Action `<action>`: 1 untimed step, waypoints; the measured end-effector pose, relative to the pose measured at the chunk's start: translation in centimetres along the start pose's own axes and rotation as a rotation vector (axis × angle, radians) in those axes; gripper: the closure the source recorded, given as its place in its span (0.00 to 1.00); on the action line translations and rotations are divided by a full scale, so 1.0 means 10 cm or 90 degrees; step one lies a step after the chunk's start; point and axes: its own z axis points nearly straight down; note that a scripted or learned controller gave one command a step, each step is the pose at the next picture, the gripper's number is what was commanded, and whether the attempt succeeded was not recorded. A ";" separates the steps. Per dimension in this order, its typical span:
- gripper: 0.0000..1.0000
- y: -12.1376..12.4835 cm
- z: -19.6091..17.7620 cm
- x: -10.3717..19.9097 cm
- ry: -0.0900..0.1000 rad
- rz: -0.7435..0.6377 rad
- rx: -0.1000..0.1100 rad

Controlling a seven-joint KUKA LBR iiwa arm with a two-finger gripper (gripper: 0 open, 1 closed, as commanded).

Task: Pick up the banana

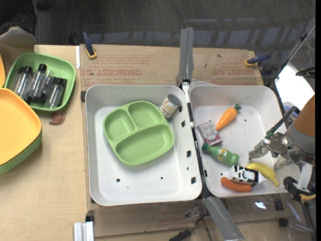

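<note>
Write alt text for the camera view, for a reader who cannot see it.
The gripper hangs just above the banana at the right bin's near right corner, beside a green bottle, a carrot and a hot dog toy. The left bin holds a green divided plate and a small can.

Wooden bench [45, 195] carrying a cardboard sheet [150, 64]; on the sheet, two white bins [100, 185] side by side. Left of the bins: green tray of vials [40, 82], stacked orange plates [17, 134].
</note>
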 end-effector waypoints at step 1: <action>0.00 -0.04 0.01 0.01 -0.008 -0.122 -0.002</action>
